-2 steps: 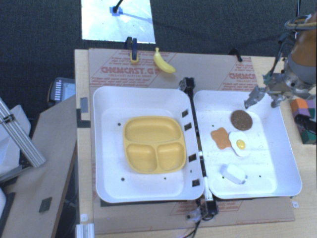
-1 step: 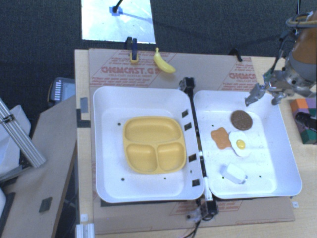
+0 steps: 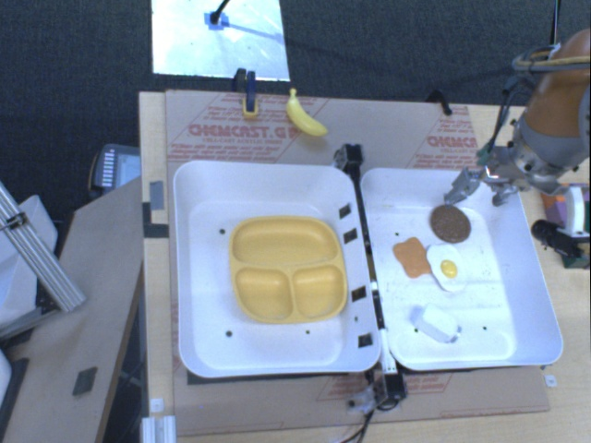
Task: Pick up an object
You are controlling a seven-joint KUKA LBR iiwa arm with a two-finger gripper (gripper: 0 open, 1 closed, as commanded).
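In the right bin (image 3: pixel 526 275) lie a round brown patty (image 3: pixel 450 223), a flat orange piece (image 3: pixel 412 257), a fried egg (image 3: pixel 447 270) touching that piece, and a small white block (image 3: pixel 435 323) near the front. My gripper (image 3: pixel 482 192) hangs over the bin's far right corner, just behind and to the right of the patty. Its two fingers are spread open with nothing between them. The grey and orange arm rises behind it toward the right edge.
A yellow divided tray (image 3: pixel 284 268) sits in the middle of the left bin (image 3: pixel 199 247). A banana (image 3: pixel 305 116) and a yellow clamp (image 3: pixel 249 95) lie on the board behind the bins. A black divider with clips (image 3: pixel 360 247) runs between the bins.
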